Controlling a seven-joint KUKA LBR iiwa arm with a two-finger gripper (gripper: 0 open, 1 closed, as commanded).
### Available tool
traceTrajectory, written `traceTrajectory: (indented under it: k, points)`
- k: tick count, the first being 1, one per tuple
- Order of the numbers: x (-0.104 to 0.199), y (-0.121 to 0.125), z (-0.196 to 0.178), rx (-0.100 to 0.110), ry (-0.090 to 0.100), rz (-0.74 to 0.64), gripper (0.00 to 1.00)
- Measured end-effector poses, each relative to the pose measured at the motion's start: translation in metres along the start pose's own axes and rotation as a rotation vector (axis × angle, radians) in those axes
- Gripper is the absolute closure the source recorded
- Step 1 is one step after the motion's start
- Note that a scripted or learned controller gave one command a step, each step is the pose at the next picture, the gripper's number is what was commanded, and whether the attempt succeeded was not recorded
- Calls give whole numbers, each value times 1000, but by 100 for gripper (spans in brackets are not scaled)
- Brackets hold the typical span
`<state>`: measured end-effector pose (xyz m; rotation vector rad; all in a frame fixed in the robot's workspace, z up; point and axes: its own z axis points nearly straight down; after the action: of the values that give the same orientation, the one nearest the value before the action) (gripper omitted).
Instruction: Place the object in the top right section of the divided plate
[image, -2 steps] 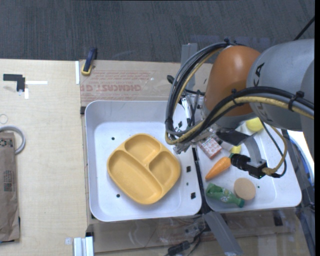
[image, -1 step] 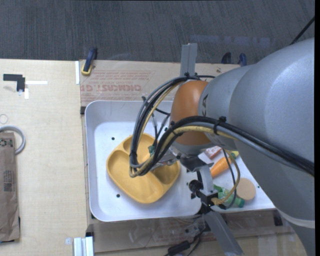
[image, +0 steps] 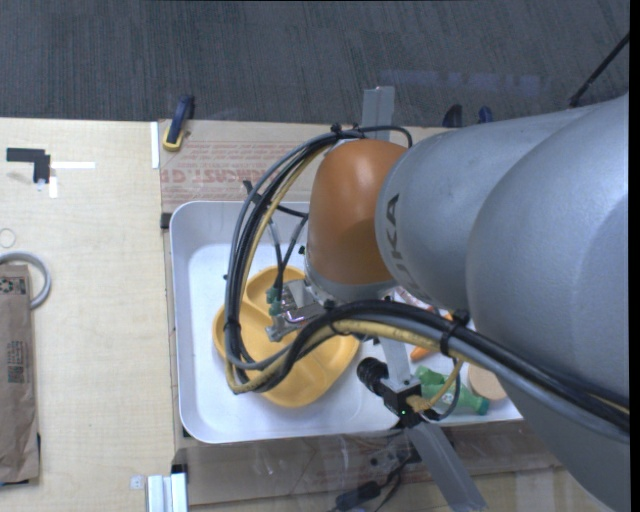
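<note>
Arm over the yellow divided plate in the left bin

The yellow divided plate lies in the white bin, left of centre, its far part covered by the arm and black cables. The gripper sits over the plate; its opening cannot be told, nor any object in it. Right of the plate, near the front wall, lie a green item and an orange piece.

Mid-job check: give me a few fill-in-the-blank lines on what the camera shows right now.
1. The divided plate is ____ in colour.
2. The plate lies inside a ____ bin.
3. The band above the arm's wrist is ____.
4. The cables looping over the plate are mostly ____.

Missing words: yellow; white; orange; black
</note>
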<state>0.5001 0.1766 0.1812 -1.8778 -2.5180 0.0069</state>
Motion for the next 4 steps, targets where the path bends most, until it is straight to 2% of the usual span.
traceTrajectory:
  k: [1, 2, 3, 4]
  points:
    - [-5, 5, -74, -1, -1, -142, 100]
    - [-4, 24, 60, -2, 0, -94, 100]
    - [31, -7, 83, -21, -4, -257, 100]
    - [-33, -35, 82, 0, 8, -521, 100]
